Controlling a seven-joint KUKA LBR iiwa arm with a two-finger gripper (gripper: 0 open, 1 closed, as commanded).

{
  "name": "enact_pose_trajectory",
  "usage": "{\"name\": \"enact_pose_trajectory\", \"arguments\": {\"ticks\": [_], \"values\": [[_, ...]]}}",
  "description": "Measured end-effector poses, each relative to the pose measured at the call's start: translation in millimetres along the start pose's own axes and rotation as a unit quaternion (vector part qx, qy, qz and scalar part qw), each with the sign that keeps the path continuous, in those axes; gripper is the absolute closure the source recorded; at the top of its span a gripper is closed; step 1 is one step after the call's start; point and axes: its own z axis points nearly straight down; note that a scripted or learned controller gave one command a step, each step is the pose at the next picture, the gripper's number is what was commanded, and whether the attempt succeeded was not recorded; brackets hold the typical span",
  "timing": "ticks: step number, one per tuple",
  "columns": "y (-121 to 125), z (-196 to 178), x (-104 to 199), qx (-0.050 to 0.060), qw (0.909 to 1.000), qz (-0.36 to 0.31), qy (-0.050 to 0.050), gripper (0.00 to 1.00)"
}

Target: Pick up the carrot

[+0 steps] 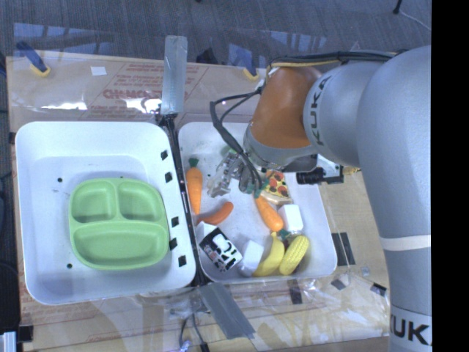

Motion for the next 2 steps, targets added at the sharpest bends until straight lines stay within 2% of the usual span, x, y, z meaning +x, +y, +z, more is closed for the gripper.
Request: {"name": "enact_pose_trajectory", "arguments": {"ticks": [1,2], "values": [[-34,13,71,-0.003,0.9999,0.009,-0.008,1.0],[-97,-49,28,0.001,0.9859,-0.168,-0.001,1.0]]}}
